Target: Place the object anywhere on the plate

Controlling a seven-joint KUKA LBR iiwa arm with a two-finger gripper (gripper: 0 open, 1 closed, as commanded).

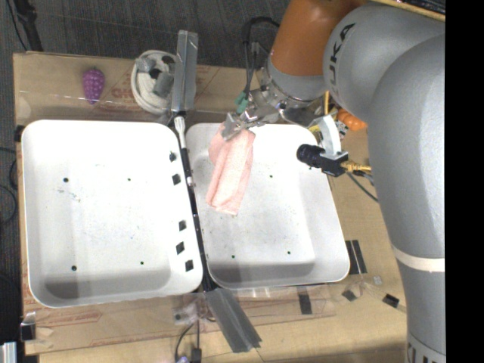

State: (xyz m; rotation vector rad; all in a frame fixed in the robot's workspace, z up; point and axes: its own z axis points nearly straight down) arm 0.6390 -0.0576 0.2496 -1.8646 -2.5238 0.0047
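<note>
A pink cloth (231,174) hangs limp over the far left part of the right bin (302,233), its lower end near the bin floor. Its top corner is pinched between the fingers of my gripper (242,121), which is shut on it just above the bin's far rim. The grey arm with its orange band (302,29) comes in from the upper right and hides the bin's far right corner.
The left bin (98,210) lies beside it, past a grey divider bar (189,203). Behind the left bin sit a purple grape-like object (93,84) and a white coil (153,78). A black fitting (318,156) juts out near the right bin's right rim.
</note>
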